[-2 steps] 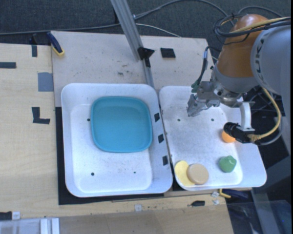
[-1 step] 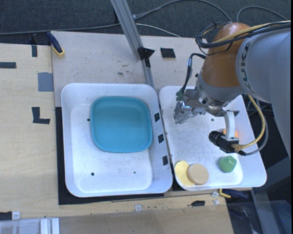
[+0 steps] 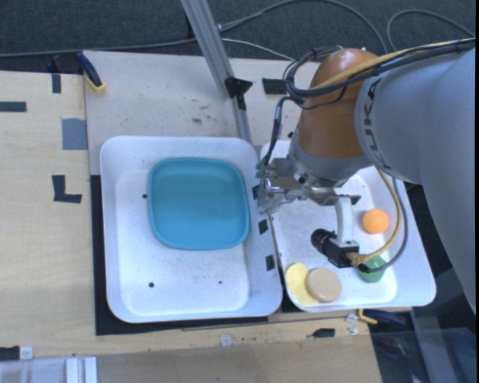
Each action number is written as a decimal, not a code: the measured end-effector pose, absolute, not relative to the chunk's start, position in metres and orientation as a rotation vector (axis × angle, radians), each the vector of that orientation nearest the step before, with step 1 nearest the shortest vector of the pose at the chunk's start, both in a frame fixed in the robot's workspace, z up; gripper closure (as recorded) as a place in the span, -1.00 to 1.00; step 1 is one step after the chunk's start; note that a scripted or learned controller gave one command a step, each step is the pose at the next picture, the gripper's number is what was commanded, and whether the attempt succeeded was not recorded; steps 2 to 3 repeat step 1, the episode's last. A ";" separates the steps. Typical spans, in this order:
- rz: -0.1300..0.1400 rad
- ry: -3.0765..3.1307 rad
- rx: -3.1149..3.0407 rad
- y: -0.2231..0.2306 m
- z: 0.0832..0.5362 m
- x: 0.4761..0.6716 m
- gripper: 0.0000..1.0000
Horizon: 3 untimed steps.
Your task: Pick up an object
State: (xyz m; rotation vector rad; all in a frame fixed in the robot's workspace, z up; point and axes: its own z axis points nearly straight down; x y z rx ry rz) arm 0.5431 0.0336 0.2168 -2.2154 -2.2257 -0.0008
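**Nothing picked up yet**

As far as I can see, nothing is lifted. My tool (image 3: pixel 281 188) hangs over the edge of one white bin (image 3: pixel 415 294), and I cannot tell if it is released or clenched. An orange ball (image 3: pixel 375 220), a yellow disc (image 3: pixel 295 278) and a tan disc (image 3: pixel 325 286) lie near the tool, waiting. A blue plate (image 3: pixel 198 202) sits on its other side. The worktop (image 3: pixel 32 214) is tan, with dark tape (image 3: pixel 64 188).

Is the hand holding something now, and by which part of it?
It cannot be told: the arm, low over the right bin, blocks the view of any hold.
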 end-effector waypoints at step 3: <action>0.000 -2.226 -2.215 0.089 0.219 0.531 1.00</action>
